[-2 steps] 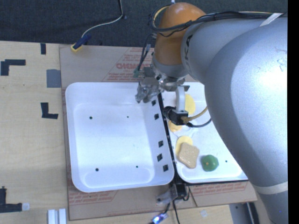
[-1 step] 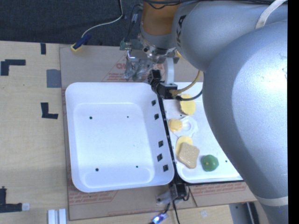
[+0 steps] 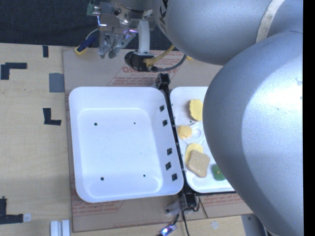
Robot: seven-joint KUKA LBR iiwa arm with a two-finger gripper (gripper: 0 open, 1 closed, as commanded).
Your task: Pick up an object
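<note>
Wooden bench (image 3: 29,132); pincer (image 3: 112,50) empty, state unclear, well apart from tan sponge (image 3: 198,163).

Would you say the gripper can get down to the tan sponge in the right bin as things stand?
Probably yes. The gripper hangs past the far edge of the left bin, away from the tan sponge. The sponge lies face-up in the right bin with nothing over it, though yellow pieces crowd it closely.
</note>
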